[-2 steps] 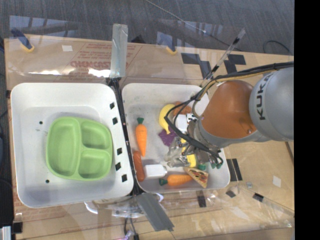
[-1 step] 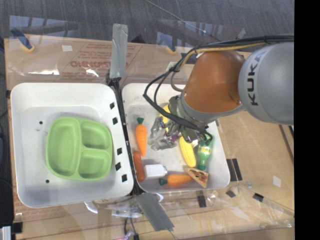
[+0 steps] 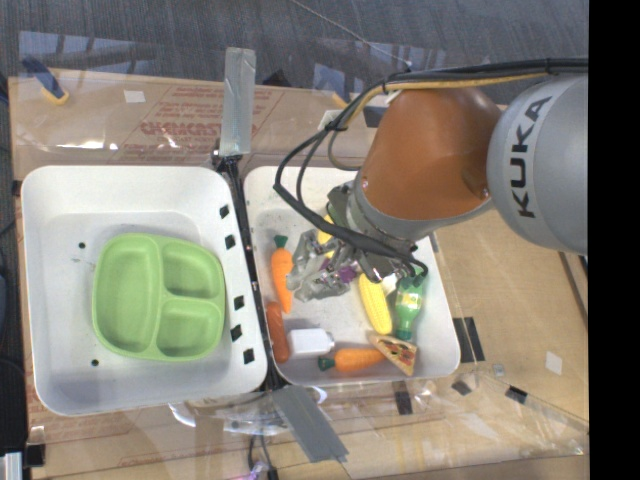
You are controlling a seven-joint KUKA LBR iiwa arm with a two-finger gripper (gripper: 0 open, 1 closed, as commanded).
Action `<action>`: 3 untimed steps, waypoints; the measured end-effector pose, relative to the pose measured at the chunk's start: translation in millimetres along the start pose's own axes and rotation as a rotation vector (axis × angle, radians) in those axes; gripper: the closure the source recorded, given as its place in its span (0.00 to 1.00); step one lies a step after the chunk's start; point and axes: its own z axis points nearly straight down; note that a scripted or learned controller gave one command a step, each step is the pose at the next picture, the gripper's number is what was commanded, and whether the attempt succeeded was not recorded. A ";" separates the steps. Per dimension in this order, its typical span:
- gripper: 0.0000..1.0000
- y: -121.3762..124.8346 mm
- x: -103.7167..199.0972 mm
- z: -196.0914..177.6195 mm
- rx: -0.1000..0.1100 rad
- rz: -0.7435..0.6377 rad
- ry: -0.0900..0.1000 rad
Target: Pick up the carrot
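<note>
Two carrots lie in the right bin (image 3: 440,318). One carrot (image 3: 283,276) lies near the bin's left wall, its green top pointing toward the back. The other carrot (image 3: 352,359) lies along the front wall with its green top to the left. My gripper (image 3: 320,268) hangs low over the middle of the right bin, just right of the first carrot and close beside it. The orange wrist band (image 3: 430,153) covers the back part of the bin. No carrot is visibly in the gripper.
Also in the right bin are a yellow corn cob (image 3: 375,304), a green bottle (image 3: 408,310), a pizza slice (image 3: 394,351), a white block (image 3: 310,343) and a reddish sausage (image 3: 276,330). A green divided plate (image 3: 158,295) lies in the left bin (image 3: 50,218).
</note>
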 end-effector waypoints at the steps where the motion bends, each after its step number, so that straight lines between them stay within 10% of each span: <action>1: 1.00 -26.2 -15.1 -25.8 0.000 -0.289 0.002; 2: 1.00 26.1 -7.3 57.2 -0.006 -0.252 0.008; 3: 1.00 43.8 -75.0 11.6 -0.001 -0.294 0.000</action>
